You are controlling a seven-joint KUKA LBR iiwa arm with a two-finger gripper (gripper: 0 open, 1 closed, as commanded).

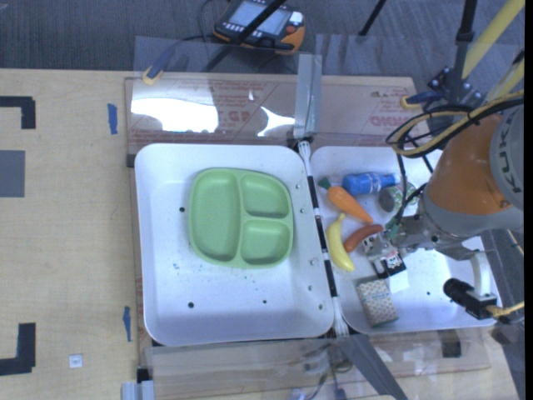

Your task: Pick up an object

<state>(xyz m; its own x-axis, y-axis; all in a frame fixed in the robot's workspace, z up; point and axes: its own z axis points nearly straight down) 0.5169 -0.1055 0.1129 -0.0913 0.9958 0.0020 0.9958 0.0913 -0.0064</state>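
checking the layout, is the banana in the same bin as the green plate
No, the banana lies in the right bin, the green plate in the left bin.

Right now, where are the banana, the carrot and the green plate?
banana (339, 243): camera view, middle of its yellow body.
carrot (348, 203): camera view, middle of its orange body.
green plate (215, 217): camera view, floor of its big left compartment.

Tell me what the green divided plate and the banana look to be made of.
Green divided plate: probably matte moulded plastic, uniform pale green with soft rounded compartment ridges. Banana: likely a smooth plastic toy, evenly bright yellow with a slight sheen; material not certain.
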